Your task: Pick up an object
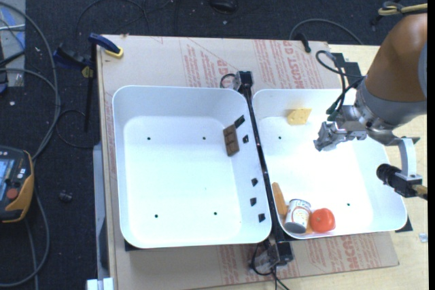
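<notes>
1. We see the arm [401, 71] reaching in from the right, its orange band high at the upper right and the grey wrist slanting down and to the left over the right bin [353, 166].
2. The gripper [327, 139] hangs over the upper middle of that bin, pointing left and down. We cannot tell how it is set, and we see nothing held in it.
3. A pale yellow wedge [298, 116], like a piece of cheese, lies near the bin's back wall, just up and to the left of the gripper and apart from it.
4. In the near left corner of the right bin we see a cluster: a slim orange carrot [279, 198] lying along the left wall, a small can [297, 213] with a white and dark label tipped beside it, and a round red tomato [322, 219] touching the can's right side.
5. In the left bin [177, 166] a small brown block [231, 140] lies near the right wall, well apart from the gripper.
</notes>
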You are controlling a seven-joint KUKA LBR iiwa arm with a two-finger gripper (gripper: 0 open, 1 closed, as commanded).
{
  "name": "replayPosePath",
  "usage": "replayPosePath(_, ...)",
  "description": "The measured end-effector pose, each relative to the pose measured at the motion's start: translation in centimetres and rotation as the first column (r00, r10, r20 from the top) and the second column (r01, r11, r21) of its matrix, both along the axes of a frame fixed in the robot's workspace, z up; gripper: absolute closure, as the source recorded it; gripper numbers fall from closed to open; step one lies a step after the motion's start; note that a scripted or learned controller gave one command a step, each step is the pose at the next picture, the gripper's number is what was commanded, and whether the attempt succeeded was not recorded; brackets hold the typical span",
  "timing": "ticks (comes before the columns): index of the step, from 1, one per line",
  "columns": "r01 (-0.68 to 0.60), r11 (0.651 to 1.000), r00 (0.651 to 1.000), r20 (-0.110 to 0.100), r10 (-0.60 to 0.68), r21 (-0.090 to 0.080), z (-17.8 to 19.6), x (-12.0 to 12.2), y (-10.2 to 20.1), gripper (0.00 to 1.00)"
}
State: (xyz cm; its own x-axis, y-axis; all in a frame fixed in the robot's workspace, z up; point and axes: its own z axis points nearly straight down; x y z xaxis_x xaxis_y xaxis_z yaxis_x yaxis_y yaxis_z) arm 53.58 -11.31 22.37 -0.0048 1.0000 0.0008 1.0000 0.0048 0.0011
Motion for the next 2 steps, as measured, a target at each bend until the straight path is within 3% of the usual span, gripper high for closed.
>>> replayPosePath(2,0.001,1.000,1.000,-0.002,-0.001,0.000,-0.8,2.7,10.6,1.00)
